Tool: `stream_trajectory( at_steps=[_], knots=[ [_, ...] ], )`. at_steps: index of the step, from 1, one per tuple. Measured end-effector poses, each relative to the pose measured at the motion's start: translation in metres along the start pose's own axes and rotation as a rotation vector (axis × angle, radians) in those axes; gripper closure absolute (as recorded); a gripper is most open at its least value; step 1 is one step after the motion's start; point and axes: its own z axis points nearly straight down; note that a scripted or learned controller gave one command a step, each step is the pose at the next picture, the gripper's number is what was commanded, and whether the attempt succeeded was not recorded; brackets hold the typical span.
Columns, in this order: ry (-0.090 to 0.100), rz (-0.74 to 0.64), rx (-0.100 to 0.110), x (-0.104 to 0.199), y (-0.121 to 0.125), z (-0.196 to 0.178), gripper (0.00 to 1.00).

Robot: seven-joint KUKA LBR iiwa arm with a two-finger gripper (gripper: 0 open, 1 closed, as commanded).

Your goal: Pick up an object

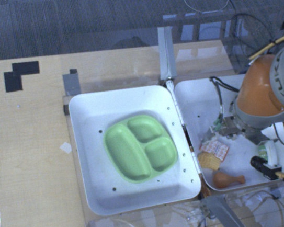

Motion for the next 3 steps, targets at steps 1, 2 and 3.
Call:
stream_trajectory(
  at_steps=[1, 2, 3],
  knots=[
    [0.002, -0.020, 0.000, 0.010, -0.028, 0.000, 0.00],
    [-0.005, -0.020, -0.009, 0.007, -0.024, -0.013, 1.00],
    [-0.006, -0.019, -0.009, 0.006, -0.024, -0.013, 0.00]
  ],
)
